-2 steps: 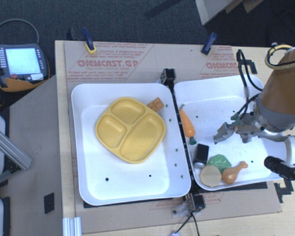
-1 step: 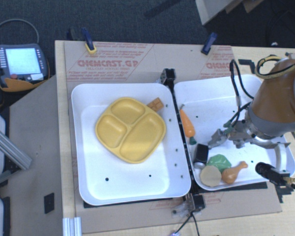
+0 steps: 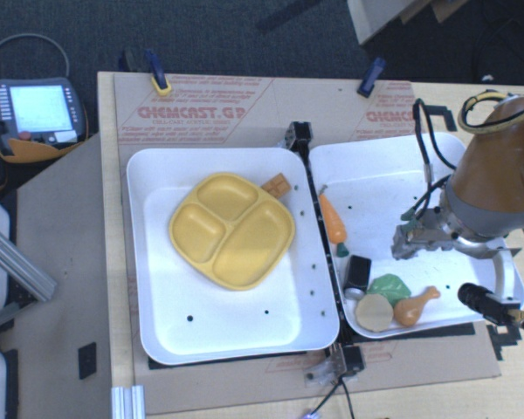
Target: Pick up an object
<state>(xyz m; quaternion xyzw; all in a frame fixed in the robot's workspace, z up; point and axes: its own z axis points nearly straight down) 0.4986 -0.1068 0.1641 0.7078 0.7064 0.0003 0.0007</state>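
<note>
My gripper [image 3: 409,241] hangs over the middle of the right bin [image 3: 393,168], under the grey and orange arm [image 3: 498,173]. Below it, along the bin's near edge, lie a green leafy toy [image 3: 391,285], a tan round piece [image 3: 375,312] and a brown drumstick [image 3: 417,304]. A small black block [image 3: 358,272] sits just left of the green toy. An orange carrot [image 3: 333,221] lies by the bin's left wall. None of these touches the gripper.
In the left bin [image 3: 157,304] rests a yellow divided plate [image 3: 232,230], and a small brown block [image 3: 276,185] pokes out at its upper right. A black clamp [image 3: 299,134] sits on the divider between the bins. Cables loop beside the arm.
</note>
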